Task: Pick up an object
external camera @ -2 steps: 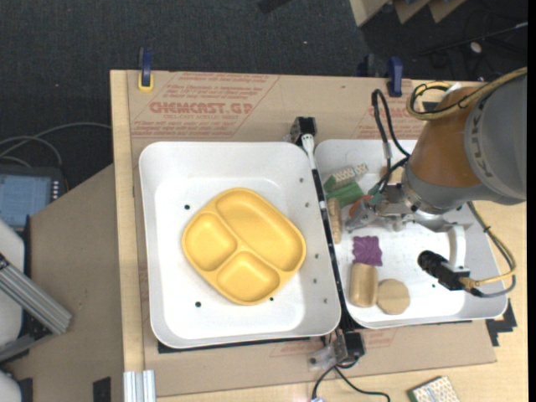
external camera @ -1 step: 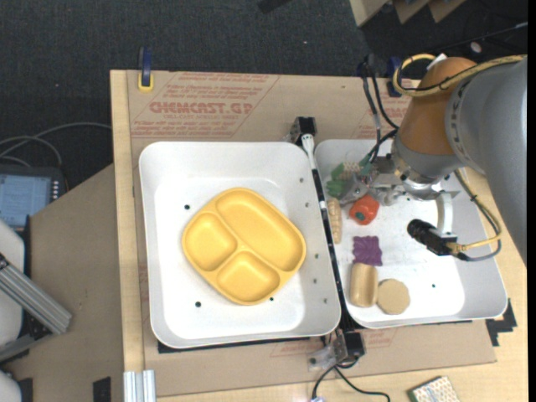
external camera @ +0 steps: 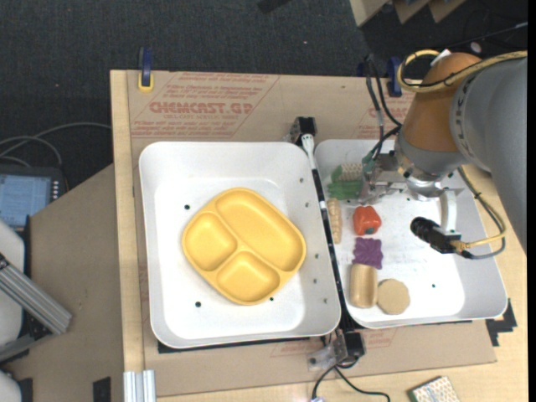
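A: Arm pose?
B: Arm (external camera: 469,107) reaches in from the right, wrist pitched down over the right bin (external camera: 469,300). Gripper (external camera: 374,178) sits at the bin's upper left, beside a green object (external camera: 342,182).
A: Holding anything?
B: Can't tell.
A: Objects?
B: Red piece (external camera: 366,220), purple piece (external camera: 368,252), tan cylinder (external camera: 363,285), round tan disc (external camera: 393,296) in the right bin. Yellow divided tray (external camera: 243,245) in the left bin (external camera: 167,224).

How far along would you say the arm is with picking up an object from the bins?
Nothing looks picked up yet. The red object, purple object, tan cylinder and round tan piece all lie on the right bin floor, and the yellow divided tray sits in the left bin. In hand: the end effector sits low over the right bin's far end, near the green item. Left: a grasp and a lift.
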`<state>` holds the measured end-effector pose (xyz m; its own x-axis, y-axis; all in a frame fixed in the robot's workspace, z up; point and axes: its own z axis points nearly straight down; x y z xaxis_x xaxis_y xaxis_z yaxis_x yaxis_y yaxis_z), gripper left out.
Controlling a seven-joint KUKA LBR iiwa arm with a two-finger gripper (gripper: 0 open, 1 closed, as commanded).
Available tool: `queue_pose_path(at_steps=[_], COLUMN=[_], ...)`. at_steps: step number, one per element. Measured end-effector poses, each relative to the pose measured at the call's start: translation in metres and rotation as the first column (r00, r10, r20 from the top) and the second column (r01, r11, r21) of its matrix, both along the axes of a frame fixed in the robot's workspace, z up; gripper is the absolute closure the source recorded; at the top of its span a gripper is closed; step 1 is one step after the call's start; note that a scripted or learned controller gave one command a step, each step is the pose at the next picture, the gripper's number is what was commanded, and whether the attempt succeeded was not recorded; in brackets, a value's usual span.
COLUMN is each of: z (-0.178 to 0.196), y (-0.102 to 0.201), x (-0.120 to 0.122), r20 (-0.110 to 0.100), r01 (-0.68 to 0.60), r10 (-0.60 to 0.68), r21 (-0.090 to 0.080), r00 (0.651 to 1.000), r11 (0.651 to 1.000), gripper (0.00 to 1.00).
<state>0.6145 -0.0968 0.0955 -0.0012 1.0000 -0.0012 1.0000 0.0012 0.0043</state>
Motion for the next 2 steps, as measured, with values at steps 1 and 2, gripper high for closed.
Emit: queue_pose_path(at_steps=[1, 2], z=[-0.001, -0.012], y=[0.0, -0.008], x=[0.0, -0.058], r20=[-0.001, -0.012], r01=[0.0, 0.004], r10=[0.0, -0.004], r21=[0.0, 0.003], r00=[1.0, 1.0], r11=[1.0, 1.0], gripper=[0.0, 0.0])
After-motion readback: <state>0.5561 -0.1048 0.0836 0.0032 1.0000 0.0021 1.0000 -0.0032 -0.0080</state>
